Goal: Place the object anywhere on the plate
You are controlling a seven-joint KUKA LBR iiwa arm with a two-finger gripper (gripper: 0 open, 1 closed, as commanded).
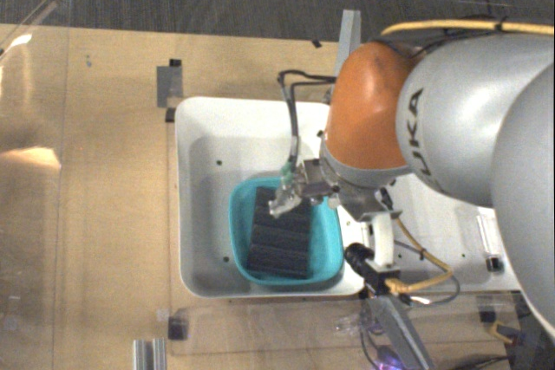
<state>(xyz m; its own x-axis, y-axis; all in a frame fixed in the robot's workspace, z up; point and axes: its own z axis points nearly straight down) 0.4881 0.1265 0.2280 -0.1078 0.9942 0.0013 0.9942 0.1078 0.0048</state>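
a dark ribbed block (pixel 280 232) lies on the teal plate (pixel 243 208); the gripper (pixel 290 193) hovers above, its grip impossible to tell.

A dark ribbed block (pixel 279 236) is laid flat on the teal plate (pixel 240 217), at the bin's five o'clock.

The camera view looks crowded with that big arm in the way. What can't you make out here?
- Right bin: mostly hidden under the arm.
- Gripper: fingers too small and blurred to read, open or shut.
- Dark ridged object on the teal plate: its upper end is hidden under the gripper; touching or apart, unclear.
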